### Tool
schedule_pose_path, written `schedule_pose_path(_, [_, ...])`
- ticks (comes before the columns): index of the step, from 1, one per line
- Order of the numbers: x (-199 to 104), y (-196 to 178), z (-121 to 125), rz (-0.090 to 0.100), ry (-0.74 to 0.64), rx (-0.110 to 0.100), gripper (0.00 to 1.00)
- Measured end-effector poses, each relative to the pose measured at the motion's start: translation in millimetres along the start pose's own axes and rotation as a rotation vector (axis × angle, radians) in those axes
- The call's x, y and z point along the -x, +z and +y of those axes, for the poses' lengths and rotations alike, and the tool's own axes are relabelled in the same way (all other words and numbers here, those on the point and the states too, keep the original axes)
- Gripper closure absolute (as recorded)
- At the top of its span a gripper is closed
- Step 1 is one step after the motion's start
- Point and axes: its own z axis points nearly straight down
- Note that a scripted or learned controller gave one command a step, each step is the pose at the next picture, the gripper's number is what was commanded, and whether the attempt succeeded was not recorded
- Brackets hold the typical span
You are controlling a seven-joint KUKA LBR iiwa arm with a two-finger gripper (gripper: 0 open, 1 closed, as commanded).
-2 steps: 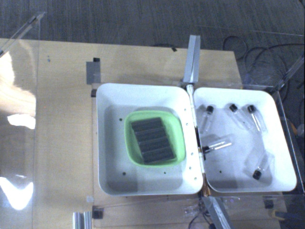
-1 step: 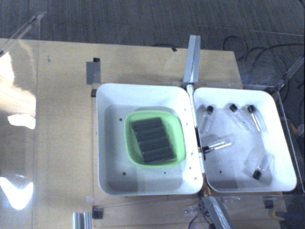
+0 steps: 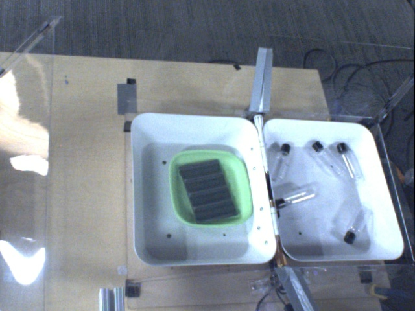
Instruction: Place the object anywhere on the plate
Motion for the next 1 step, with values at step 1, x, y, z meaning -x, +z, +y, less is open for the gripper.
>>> schedule_pose_path(1, [0.1, -0.1, 0.1, 0.0, 0.117, 0.001, 0.0])
